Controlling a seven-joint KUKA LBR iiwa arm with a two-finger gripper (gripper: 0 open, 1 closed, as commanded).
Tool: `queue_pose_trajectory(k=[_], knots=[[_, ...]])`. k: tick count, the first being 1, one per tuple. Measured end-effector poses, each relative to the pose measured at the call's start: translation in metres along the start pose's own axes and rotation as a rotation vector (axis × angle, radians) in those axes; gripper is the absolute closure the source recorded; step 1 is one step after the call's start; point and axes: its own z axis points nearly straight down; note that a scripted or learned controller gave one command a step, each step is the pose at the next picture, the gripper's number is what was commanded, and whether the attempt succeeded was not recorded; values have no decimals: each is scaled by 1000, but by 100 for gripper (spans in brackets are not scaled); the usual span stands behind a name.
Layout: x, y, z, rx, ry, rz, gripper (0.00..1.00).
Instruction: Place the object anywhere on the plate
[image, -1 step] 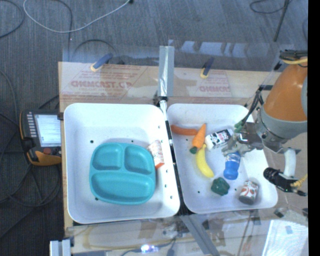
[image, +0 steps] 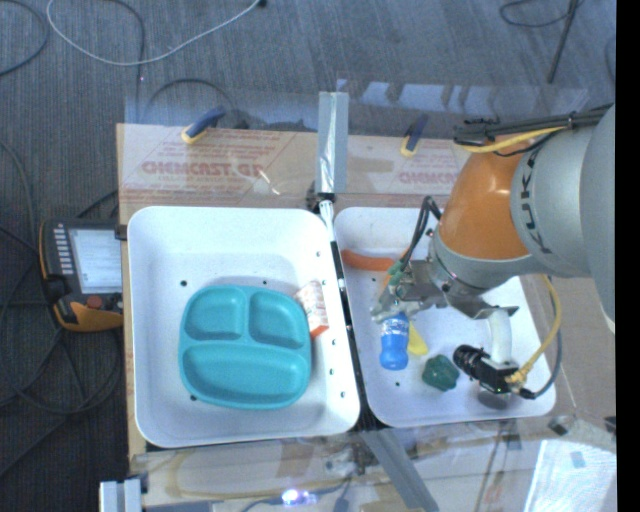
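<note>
The gripper (image: 397, 302) hangs low in the right bin (image: 450, 408), directly over the cap end of a blue bottle (image: 394, 347) that lies near the bin's left wall. Whether the gripper is open or closed on it cannot be told from this slant, since the wrist hides the tip. The bottle looks like the object in play (it is the nearest thing under the tool), with a yellow piece (image: 416, 343) touching its right side and a green lump (image: 438, 373) just beyond. The teal divided plate (image: 243, 345) sits in the left bin (image: 150, 330), bare.

The step in hand appears to be the pick. Doing it well calls for closing across the bottle's narrow neck without also catching the yellow piece. The lift must then clear the two bin walls and the small packet (image: 313, 305) leaning beside the plate. Release should come low over one of the plate's compartments.
</note>
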Motion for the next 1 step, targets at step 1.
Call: queue_pose_trajectory(k=[1], knots=[[52, -22, 0, 0, 0, -182, 100]])
